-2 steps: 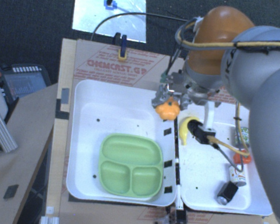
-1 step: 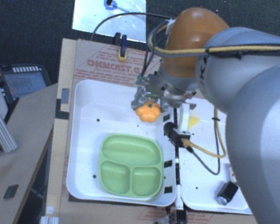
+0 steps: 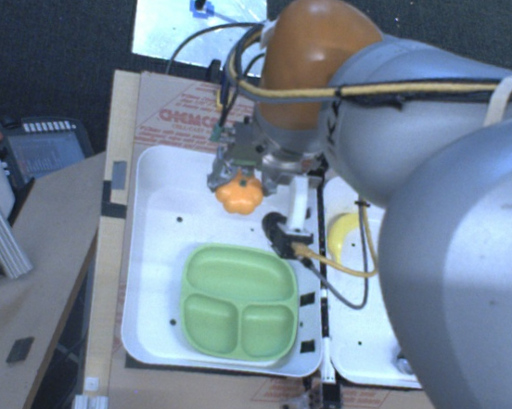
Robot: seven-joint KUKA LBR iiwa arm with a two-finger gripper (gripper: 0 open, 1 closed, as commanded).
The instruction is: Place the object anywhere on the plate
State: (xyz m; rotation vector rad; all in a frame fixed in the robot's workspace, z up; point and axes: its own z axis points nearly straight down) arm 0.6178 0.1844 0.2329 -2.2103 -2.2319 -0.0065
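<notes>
The end effector (image 3: 238, 183) gripped an orange object (image 3: 239, 195) above the left bin (image 3: 154, 232), beyond the green plate (image 3: 239, 302).

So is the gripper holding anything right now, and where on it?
Cannot tell for sure. The gripper sits right over the orange object, touching its top, above the bin beyond the green plate.

Claw (image 3: 237, 180) w/ orange object (image 3: 240, 196) above plate (image 3: 238, 301).

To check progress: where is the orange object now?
The orange object is in the left bin, right under the gripper, beyond the green plate.
</notes>
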